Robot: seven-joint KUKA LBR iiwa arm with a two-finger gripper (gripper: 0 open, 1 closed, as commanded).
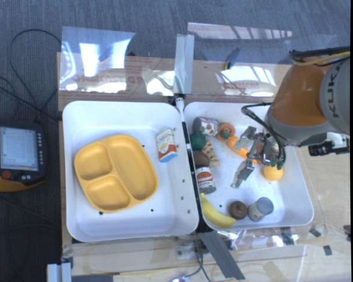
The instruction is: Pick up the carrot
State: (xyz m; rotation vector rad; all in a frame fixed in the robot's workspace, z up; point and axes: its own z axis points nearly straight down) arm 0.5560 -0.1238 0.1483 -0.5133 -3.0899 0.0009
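Carrot lies in right bin, partly under gripper; fingers apart, nothing held. Risk: crowding by orange toy and yellow fruit may cause a glancing, failed grasp.

A yellow divided plate and small carton lie in the left bin; a banana lies in the right bin.

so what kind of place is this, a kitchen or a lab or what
Most likely a robot lab test bench, not a kitchen. A grey and orange arm reaches over two white bins holding toy food such as a banana. A teach pendant with a cable lies on the carpet to the left.
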